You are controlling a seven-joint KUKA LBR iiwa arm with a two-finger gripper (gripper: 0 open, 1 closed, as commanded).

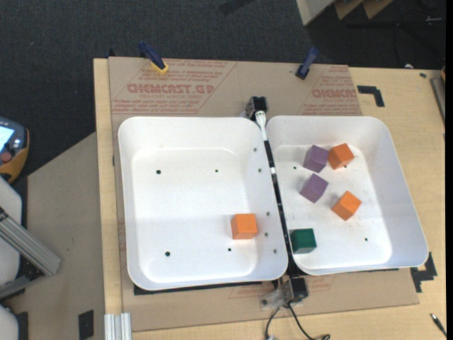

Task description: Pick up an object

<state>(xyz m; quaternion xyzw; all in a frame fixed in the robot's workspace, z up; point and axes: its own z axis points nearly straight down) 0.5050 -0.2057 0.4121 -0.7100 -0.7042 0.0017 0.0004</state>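
Observation:
An orange cube (244,226) lies alone in the left bin (141,190), near its front right corner. In the right bin (396,190) two purple cubes (316,158) (313,188) sit one behind the other near the middle. An orange cube (341,156) touches the rear purple one on its right. Another orange cube (347,205) lies further forward. A dark green cube (304,241) rests by the front left corner of the right bin.
Both bins stand on a brown cardboard sheet (177,83) held by two blue clamps (153,57) (307,63) at the back. A black clip (257,107) joins the bins at the rear, another clip (291,289) at the front.

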